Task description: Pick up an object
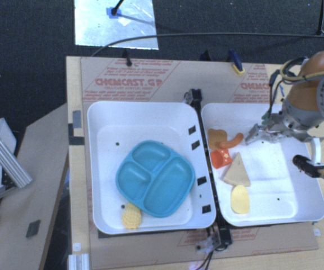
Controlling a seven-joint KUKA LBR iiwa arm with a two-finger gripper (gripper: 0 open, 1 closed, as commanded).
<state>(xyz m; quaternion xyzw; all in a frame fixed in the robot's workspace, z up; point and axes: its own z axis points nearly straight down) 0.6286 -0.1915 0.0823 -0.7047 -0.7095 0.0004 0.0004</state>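
Observation:
In the right bin (274,207) lie several toy foods. An orange carrot-like piece (232,141) and a tan-orange lump (216,135) sit at the bin's upper left, with a red piece (220,158) just below them. A tan wedge (237,172) and a yellow oval (240,199) lie nearer the front. My gripper (261,134) hangs low over the upper part of this bin, just right of the carrot-like piece and apart from it. I see nothing between its tips.
The left bin (103,151) holds a blue divided plate (154,178) and a yellow corn-like toy (131,216) at its front. A black divider with clips (202,151) runs between the bins. A black-and-white part (308,163) juts over the right bin's right side.

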